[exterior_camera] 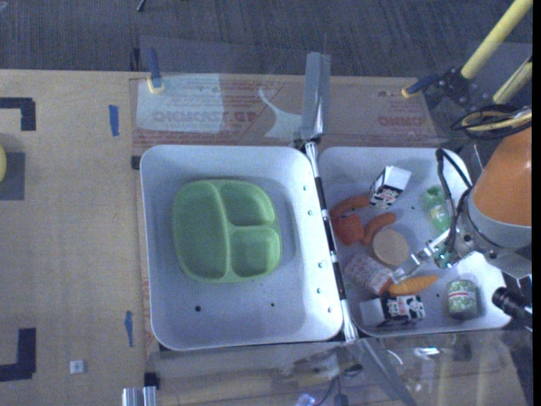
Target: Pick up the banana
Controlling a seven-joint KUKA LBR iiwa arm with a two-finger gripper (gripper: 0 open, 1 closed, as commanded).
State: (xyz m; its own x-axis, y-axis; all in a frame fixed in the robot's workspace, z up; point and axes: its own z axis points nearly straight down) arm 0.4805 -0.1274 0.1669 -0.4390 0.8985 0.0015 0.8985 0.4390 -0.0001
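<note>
The arm (pixel 505 194) ran off the right edge of the frame, covering the right bin's (pixel 355 169) far side; the end effector's (pixel 431 250) grip was unclear.

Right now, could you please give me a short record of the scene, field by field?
left bin: holds a green divided plate
right bin: cluttered with small food items, including a round tan disc, an orange carrot-like piece and a small black-and-white carton
banana: cannot pick it out in the clutter
arm: reaches in from the right, over the right bin
pincer: low among the items, beside the disc
</note>
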